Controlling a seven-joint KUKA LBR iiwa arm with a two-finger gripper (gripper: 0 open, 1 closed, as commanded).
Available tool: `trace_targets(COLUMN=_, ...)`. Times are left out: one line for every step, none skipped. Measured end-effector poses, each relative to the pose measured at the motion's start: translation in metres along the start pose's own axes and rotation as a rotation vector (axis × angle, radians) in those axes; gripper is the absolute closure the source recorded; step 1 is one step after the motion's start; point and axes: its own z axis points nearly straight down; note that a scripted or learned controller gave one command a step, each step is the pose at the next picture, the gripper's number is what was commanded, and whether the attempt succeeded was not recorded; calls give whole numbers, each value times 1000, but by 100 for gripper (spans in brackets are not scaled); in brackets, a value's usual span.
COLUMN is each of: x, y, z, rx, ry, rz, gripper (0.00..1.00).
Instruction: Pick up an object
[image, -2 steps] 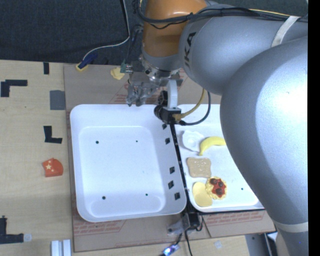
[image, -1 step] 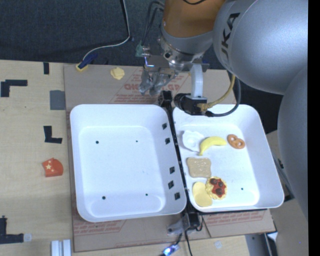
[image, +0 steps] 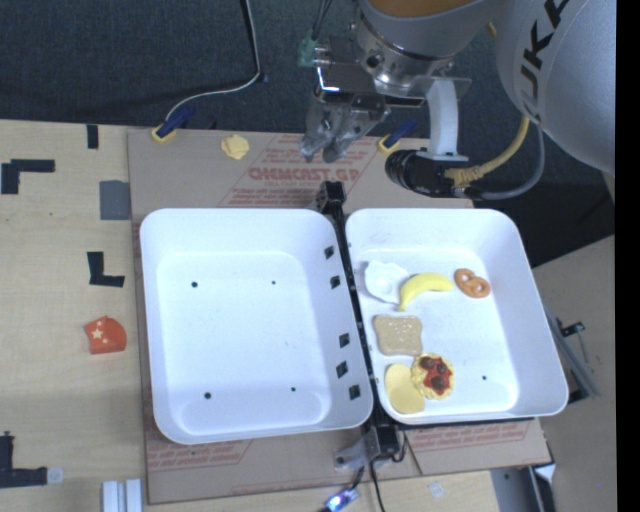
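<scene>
Two bins (image: 160, 240); one banana (image: 424, 287), one pretzel (image: 471, 283).

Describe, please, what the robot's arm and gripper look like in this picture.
The arm is a bulky, rounded light grey body with part of dark lettering on its shell and an orange band above the wrist. Below sits a metallic silver gripper with slim grey fingers. A yellowish cable loops beside a white cylindrical fitting.

Robot lab: taped bench (image: 60, 300) (cabled, cardboard-lined)
</scene>
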Motion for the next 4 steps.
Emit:
trace_targets(x=44, y=-9, z=205, rx=30, ry=-9, rz=0, gripper=100)
trace_targets(x=62, y=-48, z=32, rx=-5, ry=5, rz=-2, gripper=100)
trace_targets(x=63, y=-49, z=-70, rx=0, ry=1, rz=1, gripper=100)
trace_targets(x=78, y=-106, z=5, rx=21, ry=-7, rz=-1, gripper=100)
